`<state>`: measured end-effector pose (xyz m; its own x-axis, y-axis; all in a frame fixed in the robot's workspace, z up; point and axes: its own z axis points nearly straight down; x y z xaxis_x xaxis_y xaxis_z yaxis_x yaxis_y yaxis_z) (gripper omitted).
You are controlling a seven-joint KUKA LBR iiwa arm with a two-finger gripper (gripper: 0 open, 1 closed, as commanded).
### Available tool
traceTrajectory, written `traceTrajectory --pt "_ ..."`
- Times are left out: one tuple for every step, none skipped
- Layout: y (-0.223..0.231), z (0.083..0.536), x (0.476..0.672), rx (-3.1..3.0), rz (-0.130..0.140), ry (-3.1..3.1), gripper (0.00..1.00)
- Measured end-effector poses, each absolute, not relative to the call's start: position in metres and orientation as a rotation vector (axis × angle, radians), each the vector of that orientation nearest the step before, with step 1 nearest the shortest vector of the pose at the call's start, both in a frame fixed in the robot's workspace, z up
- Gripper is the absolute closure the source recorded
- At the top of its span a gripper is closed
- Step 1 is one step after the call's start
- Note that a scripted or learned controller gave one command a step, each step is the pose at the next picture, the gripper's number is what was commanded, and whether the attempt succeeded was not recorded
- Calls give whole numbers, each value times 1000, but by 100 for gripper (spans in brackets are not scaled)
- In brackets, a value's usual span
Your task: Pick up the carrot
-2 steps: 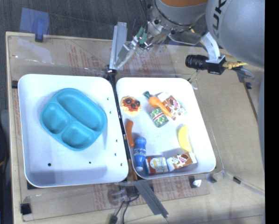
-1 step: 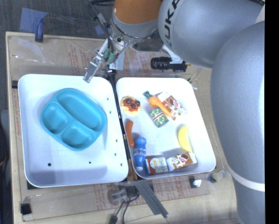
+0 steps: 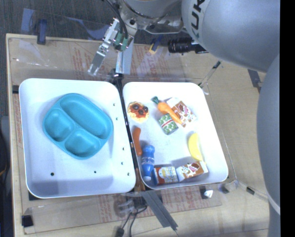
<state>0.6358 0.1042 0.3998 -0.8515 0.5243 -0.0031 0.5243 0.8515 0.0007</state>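
Nothing done yet: our gripper (image 3: 110,58) hangs spread open and holding nothing just beyond the far rim of the right bin (image 3: 214,132), the carrot (image 3: 166,108) lies untouched in that bin's far half, so approach, descent, grasp and lift remain.

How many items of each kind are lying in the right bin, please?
Carrot: 1
Pizza slice: 1
Banana: 1
Sausage: 1
Blue bottle: 1
Printed cartons or cans: 4
Total: 9
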Motion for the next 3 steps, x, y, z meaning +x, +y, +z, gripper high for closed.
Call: traceTrajectory --pt "216 357 633 407 -4 3117 0" --pt "216 215 634 708 -5 3063 0" --pt "219 206 648 692 0 3062 0"
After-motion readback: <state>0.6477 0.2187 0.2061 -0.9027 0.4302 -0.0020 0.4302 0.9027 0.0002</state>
